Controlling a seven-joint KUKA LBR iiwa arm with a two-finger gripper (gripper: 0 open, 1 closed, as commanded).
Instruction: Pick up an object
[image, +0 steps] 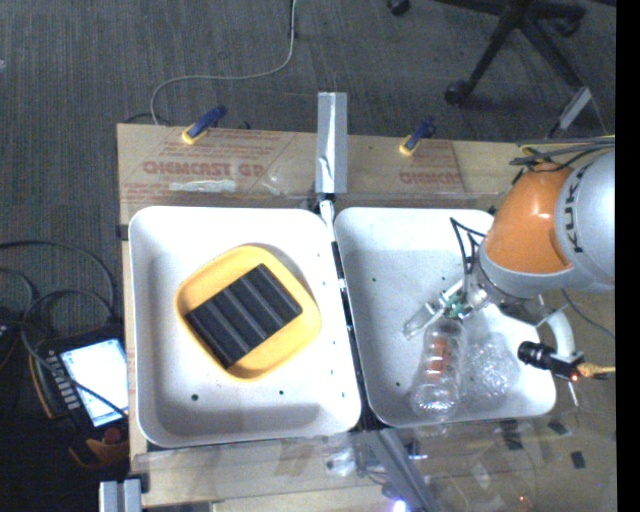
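Note:
A yellow pad with a black ribbed top (248, 310) lies tilted in the middle of the left bin (160, 400). In the right bin (385, 260), a clear plastic bottle (437, 375) lies near the front wall, with a second crumpled clear piece (491, 365) just to its right. My gripper (437, 314) reaches in from the right and hangs low over the right bin, just above the top end of the clear bottle. The orange band (530, 235) sits above the wrist. No object shows in the gripper.
A metal post (331, 140) stands behind the seam between the bins. Blue-and-yellow clamps (203, 123) (417, 136) hold the cardboard backing. A black fitting with a cable (540, 354) sticks out at the right bin's right edge.

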